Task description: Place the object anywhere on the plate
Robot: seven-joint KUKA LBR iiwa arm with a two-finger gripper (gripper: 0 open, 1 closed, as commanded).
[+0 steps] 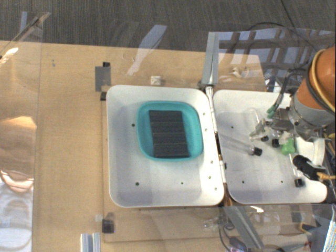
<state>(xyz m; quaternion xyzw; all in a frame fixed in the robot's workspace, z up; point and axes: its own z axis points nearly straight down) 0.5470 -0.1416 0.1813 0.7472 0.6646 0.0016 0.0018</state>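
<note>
A dark ribbed rectangular object (168, 134) lies flat on the teal plate (144, 121), roughly centred, its long side running up and down the view with a slight tilt; all four edges sit inside the plate's raised rim. Its surface shows several crosswise bands. Identity beyond "dark, flat, slatted block" cannot be resolved. The plate, a rounded square, rests in the upper middle of the left white bin (126, 182), nearer that bin's right wall than its left. Small dark holes dot the bin floor around the plate. The right white bin (247, 190) sits just beside the left one, the two walls nearly touching along a central seam. The gripper (262, 133) is over the right bin, well apart from the plate and the object. Nothing is seen between its fingers; whether they are parted or closed cannot be told from this view. The grey arm with its orange band (321, 77) enters at the right edge, with cables and a green fitting (287, 148) near the wrist. Both bins stand on a light wooden bench (63, 140), with a small white cube (155, 80) just above the left bin.
</note>
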